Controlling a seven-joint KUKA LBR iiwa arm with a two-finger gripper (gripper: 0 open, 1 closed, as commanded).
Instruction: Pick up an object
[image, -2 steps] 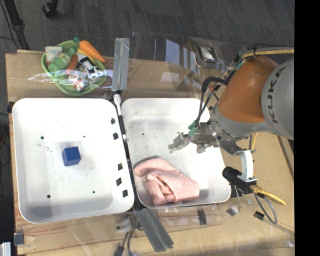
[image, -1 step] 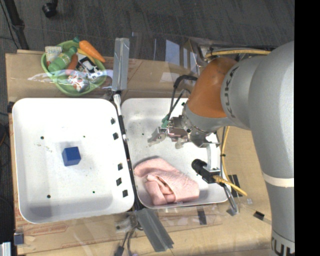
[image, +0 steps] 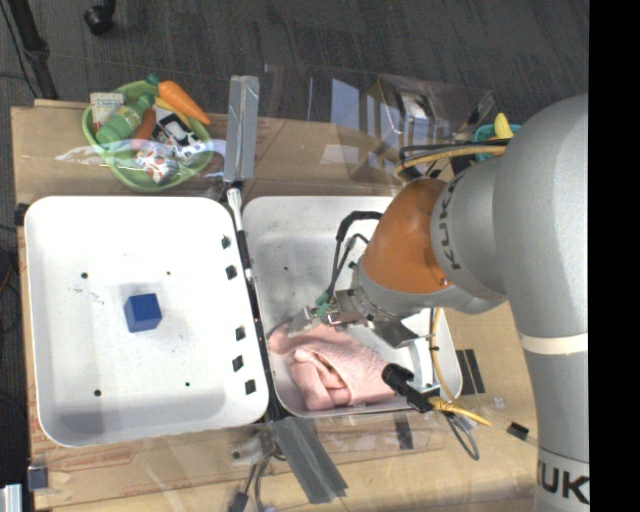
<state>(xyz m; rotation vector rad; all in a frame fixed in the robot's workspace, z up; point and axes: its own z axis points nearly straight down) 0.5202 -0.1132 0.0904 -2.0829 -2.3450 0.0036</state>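
1. Grey arm with an orange band reaches from the right over the right bin
2. Left bin on the desk holds a blue cube
3. Pink cloth lies crumpled at the right bin's near edge, directly below the fingers
4. Whether they are open or closed is hidden

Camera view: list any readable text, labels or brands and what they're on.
"KUKA" - dark letters running up the grey arm beside its orange band.
"KU" - start of the same brand, cut off by the frame edge, low on the arm's grey base.
Packets in the green bowl carry print, too small and blurred to read.
No text on the blue cube, pink cloth or white bins.
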